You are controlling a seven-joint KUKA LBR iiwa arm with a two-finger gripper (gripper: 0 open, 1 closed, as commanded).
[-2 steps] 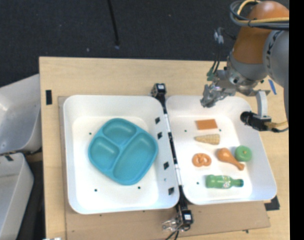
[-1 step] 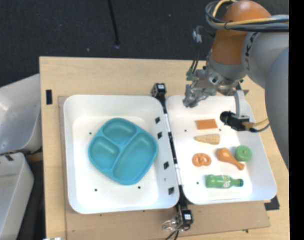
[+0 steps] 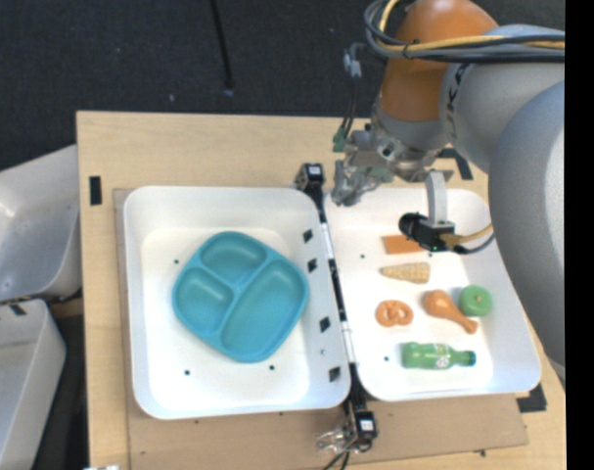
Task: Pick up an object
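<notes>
1. Small toys are spread in the right bin (image 3: 512, 375): green bottle (image 3: 436, 357), pretzel (image 3: 394, 312), drumstick (image 3: 447, 308).
2. Gripper (image 3: 350, 186) is seen above that bin's upper-left corner; its grip cannot be told.

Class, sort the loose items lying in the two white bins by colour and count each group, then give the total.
Blue: 1, divided tray
Orange or tan: 4, wedge, cone, pretzel, drumstick
Green: 2, round piece, bottle
Total: 7

Grey arm (image 3: 512, 106) reaching from right, orange band up, hand (image 3: 350, 186) pointing down-left.
</notes>
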